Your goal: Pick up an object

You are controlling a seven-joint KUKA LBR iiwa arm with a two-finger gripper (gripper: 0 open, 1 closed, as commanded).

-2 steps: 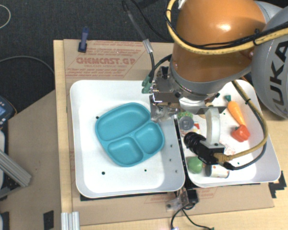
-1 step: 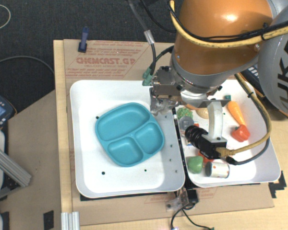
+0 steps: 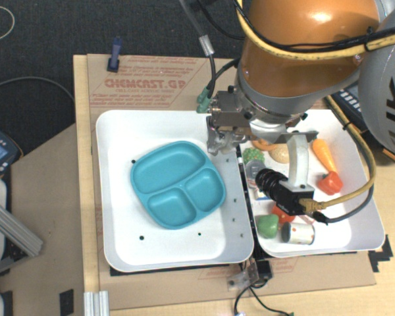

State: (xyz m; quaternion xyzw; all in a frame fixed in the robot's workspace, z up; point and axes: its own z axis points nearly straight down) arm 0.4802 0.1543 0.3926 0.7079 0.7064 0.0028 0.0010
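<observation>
Over the seam between the two bins, the arm (image 3: 303,38) reaches in from three o'clock, its orange band uppermost and wrist pointing down. Its gripper (image 3: 218,140) hangs at the left bin's (image 3: 118,196) right rim, just at one o'clock of the teal divided plate (image 3: 178,184). Toy foods, among them an orange carrot (image 3: 324,154), lie in the right bin (image 3: 362,232).

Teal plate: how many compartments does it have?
3. The teal plate in the left bin has one long compartment along its upper-left side and two smaller ones lower right.
</observation>
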